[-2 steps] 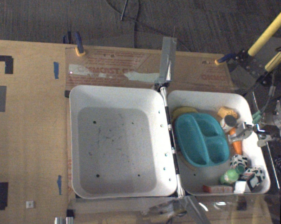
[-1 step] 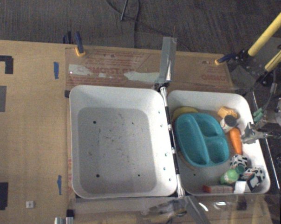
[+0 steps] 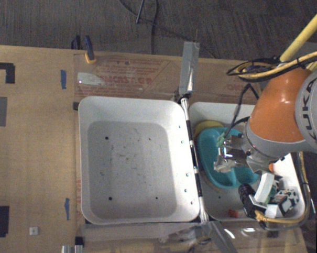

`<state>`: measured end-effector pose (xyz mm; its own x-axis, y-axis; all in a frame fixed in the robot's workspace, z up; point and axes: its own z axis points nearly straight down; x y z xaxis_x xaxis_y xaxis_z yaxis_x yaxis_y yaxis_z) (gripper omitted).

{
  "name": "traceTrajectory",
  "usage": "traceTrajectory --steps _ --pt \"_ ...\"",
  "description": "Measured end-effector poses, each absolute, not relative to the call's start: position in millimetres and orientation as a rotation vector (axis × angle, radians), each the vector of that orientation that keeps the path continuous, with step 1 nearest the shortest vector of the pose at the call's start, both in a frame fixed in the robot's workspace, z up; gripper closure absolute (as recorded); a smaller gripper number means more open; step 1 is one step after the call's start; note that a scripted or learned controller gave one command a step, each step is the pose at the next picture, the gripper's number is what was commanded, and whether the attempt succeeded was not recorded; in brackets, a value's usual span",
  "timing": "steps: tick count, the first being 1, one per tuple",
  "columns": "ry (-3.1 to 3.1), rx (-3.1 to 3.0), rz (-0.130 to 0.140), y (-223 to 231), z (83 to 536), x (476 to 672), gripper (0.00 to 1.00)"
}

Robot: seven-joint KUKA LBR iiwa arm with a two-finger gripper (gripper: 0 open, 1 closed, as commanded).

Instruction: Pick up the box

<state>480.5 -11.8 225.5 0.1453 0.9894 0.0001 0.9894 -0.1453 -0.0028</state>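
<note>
Pincer (image 3: 223, 164) hovers over the teal plastic dish (image 3: 215, 152) in the desk's right white bin (image 3: 222, 111); we cannot tell its state, and we judge the box not yet lifted.

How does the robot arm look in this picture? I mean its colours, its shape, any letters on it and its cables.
The arm is rounded and bulky, with a broad orange band and grey casing that carries dark letters from the KUKA name. Black and yellow cables loop across its top. The gripper is metallic grey, hanging below the wrist.

gripper (image 3: 223, 164) over bowl (image 3: 215, 161) in right bin (image 3: 222, 111)
</note>
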Motion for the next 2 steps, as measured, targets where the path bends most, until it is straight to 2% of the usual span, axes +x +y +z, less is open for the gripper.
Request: traceTrajectory --steps 1,2 --pt "-1.982 -2.439 0.002 15 435 539.2 1.0" --pt "-1.844 -2.541 0.006 -19 428 517.7 1.0"
